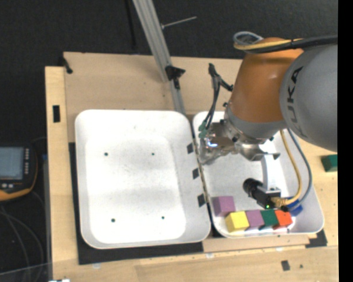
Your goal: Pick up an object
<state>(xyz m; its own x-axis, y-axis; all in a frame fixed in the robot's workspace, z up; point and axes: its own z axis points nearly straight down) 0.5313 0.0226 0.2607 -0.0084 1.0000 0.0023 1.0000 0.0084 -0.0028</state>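
Over the right bin [313,213] my arm [294,81] reaches in from the right, its orange band and grey body covering most of that bin's upper half. The claw [209,147] hangs at the bin's left edge, close to the rim it shares with the left bin [135,178], and from this slanted angle I cannot tell how it stands or whether anything is in it. The blocks I could pick lie along the near wall of the right bin: a purple block [223,204] sits alone, a little up from the others, and just below it a yellow block [237,221], a lilac block [255,218], a green block [269,218] and an orange block [283,219] line up side by side, touching or nearly so. All of them are well apart from the claw. A black part with a small green light [259,191] hangs from the arm just above the row, with yellow and blue cables looping down beside it. Both bins rest on the pale wooden tabletop [106,81]. A grey metal rail [156,37] slants across the top of the view, and a small screen device [9,166] sits off the tabletop at far left.
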